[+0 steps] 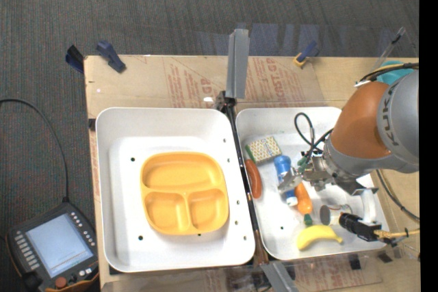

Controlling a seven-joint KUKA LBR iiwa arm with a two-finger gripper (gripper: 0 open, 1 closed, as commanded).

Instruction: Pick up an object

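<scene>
The gripper hangs low in the right bin; whether its jaws are released or clenched cannot be told from this angle. One blue bottle lies just up-left of the jaws, its long axis running roughly up and down the view. One orange carrot-like piece sits just below the jaws, its long axis also near vertical, tilted slightly rightward at the bottom. One banana lies well below them, long axis across the view, curved upward. One reddish sausage shape lies to the left of the jaws, lengthwise along the bin wall. One checkered card sits further up-left. The left bin holds one yellow divided tray
</scene>
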